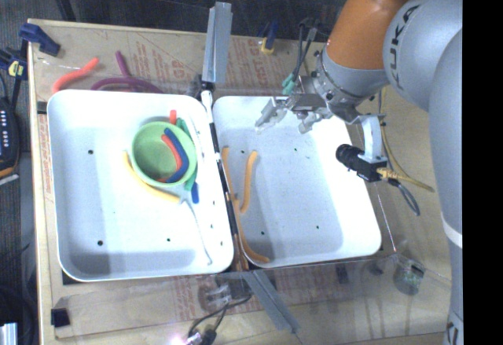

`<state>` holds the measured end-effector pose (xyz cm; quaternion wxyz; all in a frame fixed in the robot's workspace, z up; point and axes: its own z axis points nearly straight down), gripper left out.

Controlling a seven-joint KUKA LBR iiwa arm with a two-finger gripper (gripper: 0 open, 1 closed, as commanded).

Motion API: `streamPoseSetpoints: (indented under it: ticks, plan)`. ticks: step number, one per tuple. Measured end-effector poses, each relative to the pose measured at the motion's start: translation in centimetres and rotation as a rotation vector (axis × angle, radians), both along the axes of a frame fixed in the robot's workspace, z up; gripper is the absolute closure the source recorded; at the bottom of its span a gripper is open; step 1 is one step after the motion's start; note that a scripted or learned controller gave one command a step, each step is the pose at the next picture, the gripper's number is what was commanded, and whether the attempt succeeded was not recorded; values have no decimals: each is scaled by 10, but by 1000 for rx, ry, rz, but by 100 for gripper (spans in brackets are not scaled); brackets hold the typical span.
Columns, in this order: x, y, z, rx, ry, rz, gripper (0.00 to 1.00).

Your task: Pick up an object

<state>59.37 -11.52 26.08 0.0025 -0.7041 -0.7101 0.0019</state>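
My gripper hangs over the far edge of the right bin, fingers spread open with nothing between them. Below and left of it, an orange curved strip lies on the right bin's floor near its left wall. Another orange strip runs along the bin's left wall down to the near corner. In the left bin sits a green bowl with a red piece and a blue piece resting in it, and a yellow strip under its near rim.
A metal divider post stands at the back between the bins. Pink and orange cables lie on the bench behind the left bin. The bench's front edge carries clamps and wiring.
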Motion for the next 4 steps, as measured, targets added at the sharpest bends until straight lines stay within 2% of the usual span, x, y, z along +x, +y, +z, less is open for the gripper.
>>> streamPoseSetpoints:
  ticks: [1,2,3,4]
  plan:
    - [0,-9,-103,-2,0,65,0]
    - [-5,0,-163,-11,-16,140,0]
    - [-5,1,-154,-10,-11,148,100]
    - [-5,1,-154,-10,-12,148,0]
